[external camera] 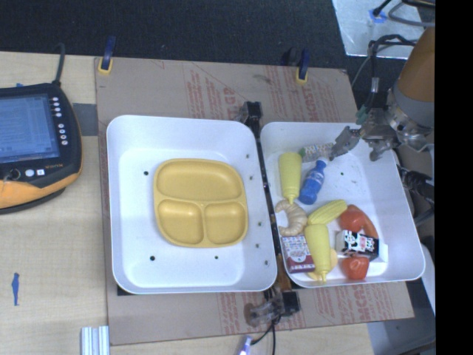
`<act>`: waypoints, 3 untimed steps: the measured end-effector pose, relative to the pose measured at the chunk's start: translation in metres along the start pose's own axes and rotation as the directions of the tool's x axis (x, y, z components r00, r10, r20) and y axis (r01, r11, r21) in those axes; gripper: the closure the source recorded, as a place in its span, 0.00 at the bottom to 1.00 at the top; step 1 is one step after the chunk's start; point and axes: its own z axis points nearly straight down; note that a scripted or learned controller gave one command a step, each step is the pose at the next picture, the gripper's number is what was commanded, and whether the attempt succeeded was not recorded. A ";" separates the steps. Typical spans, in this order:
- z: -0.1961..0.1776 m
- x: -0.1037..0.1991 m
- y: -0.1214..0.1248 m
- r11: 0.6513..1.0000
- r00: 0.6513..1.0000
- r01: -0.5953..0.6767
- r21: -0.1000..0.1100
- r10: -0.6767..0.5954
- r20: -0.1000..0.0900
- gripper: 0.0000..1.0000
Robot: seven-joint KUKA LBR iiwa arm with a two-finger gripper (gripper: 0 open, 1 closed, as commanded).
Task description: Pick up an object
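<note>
The right bin [384,176] holds a heap of toy food. There is a yellow bottle [290,171], a blue bottle [313,182], a corn cob [327,212], a second yellow bottle [318,251], a red tomato [358,218], a black-and-white carton [360,242], a small red piece [355,267], a tan pastry [293,217] and a red-and-white packet [295,254]. My gripper [361,146] hangs over the bin's far right part, open, with nothing between its fingers. It is right of and beyond the blue bottle, apart from every object.
The left bin [133,257] carries a yellow divided plate [201,202]. A tablet in an orange case [33,143] lies on the bench at the far left. Two clamps [106,53] [302,65] hold the cardboard sheet's back edge.
</note>
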 end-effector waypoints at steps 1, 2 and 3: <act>0.130 0.001 -0.065 1.000 1.000 0.001 0.001 -0.001 0.000 0.00; 0.119 0.000 -0.064 1.000 1.000 0.006 0.001 -0.006 0.002 1.00; 0.028 0.078 -0.064 1.000 1.000 0.001 -0.002 -0.001 -0.001 1.00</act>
